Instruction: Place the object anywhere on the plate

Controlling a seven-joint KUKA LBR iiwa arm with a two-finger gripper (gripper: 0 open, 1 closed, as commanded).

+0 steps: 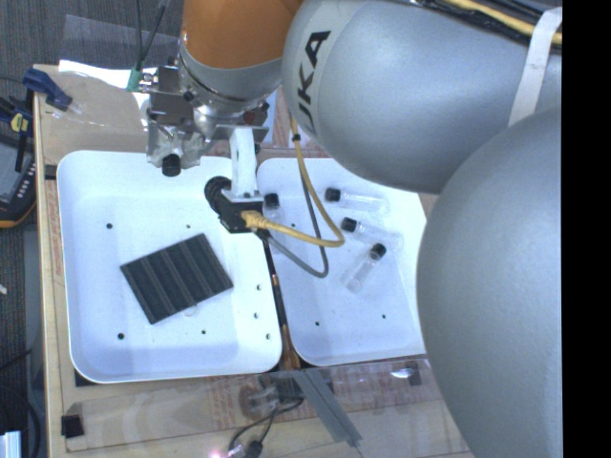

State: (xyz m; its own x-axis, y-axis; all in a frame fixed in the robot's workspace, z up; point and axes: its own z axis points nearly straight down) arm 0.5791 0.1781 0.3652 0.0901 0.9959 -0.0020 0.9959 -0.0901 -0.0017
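— Over the far rim of the left bin (pixel 76 256), what does the camera view show?
— The wrist of the arm (pixel 401 74) hangs there, orange band above a cluster of metal parts. Whether the jaws are wide or narrow cannot be told; the wrist hardware masks them, and nothing is seen held between them

— Where does the task's thing lie?
— Three clear vials (pixel 365 267) with black caps lie on the floor of the right bin (pixel 344 342), near each other and well apart from the plate (pixel 177 277). That plate, dark and ribbed, lies flat and askew in the left bin, nothing resting on it

— What stands in the way?
— The arm's big grey links cover the right bin's right side. A yellow cable (pixel 296 239) loops from a black fitting (pixel 225 205) at the seam of the two bins and sags across the right bin, just beside the vials

— And around the bins?
— The wooden desk (pixel 143 408) carries both. A blue clamp (pixel 44 87) sits at its far left corner, a black and yellow device (pixel 13 175) lies beyond its left edge, and a grey metal bracket (pixel 320 404) lies on the near side
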